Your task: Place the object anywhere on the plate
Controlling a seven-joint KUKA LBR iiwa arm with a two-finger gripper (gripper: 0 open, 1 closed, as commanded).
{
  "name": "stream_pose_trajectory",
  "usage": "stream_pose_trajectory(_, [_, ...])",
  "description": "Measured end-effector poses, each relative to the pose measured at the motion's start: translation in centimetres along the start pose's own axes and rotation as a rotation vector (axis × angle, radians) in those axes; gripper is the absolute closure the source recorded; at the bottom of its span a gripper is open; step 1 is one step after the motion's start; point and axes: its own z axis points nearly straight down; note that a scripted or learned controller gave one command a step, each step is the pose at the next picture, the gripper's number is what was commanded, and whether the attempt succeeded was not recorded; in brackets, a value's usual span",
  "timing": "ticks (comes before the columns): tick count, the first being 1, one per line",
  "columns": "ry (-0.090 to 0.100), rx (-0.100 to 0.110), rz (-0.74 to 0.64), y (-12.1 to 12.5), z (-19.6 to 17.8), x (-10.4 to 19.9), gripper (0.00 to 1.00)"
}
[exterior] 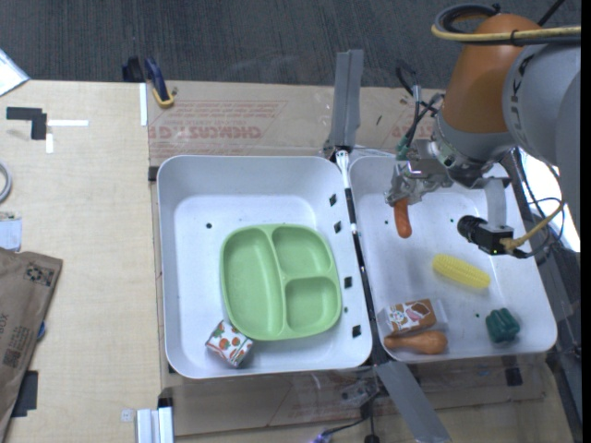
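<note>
The end effector (404,201) pinched a small orange-red sausage (403,221) over the right white bin (526,335); the green three-compartment plastic plate (280,281) sat left.

The plate (279,282) was pale green, sitting in the left white bin (185,247). By its near-left corner lay a small white carton (228,344) printed in red and green. In the right white bin (526,330) were a red-orange sausage (403,220), yellow corn (461,271), a dark green piece (502,325), an orange carrot (417,342) and a brown-and-white packet (411,315). The arm (499,81) was grey and orange.
</note>
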Motion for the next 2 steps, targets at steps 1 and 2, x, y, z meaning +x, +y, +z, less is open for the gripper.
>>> stream_pose_trajectory(1, [0.000, 0.002, 0.190, 0.98, 0.06, 8.24, 1.00])
stream_pose_trajectory(2, [0.000, 0.002, 0.189, 0.98, 0.05, 8.21, 0.00])
